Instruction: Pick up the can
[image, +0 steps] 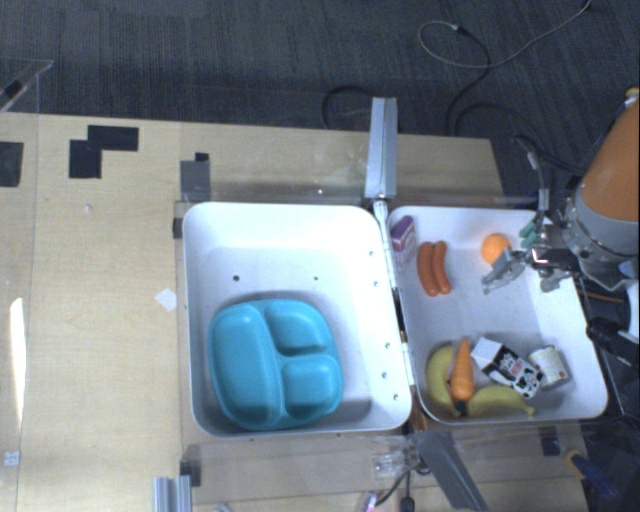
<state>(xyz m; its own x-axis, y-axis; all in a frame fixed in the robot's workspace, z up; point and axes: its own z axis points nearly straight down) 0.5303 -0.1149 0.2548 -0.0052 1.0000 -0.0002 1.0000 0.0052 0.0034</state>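
Observation:
The can (402, 236), small and purple with a pale top, lies in the far left corner of the right bin (590, 405), against the wall that divides the two bins. My gripper (520, 282) hangs over the far right part of that bin, well to the right of the can and just beside an orange ball (493, 247). Its two fingers are spread apart, open, with nothing between them. One grey fingertip (492, 281) points left toward the bin's middle.
Two sausages (433, 268) lie between the can and my gripper. Along the near edge are bananas (440, 375), a carrot (461, 370), a black-and-white carton (510, 367) and a small white cup (549, 365). The left bin (290, 225) holds a blue divided tray (273, 363).

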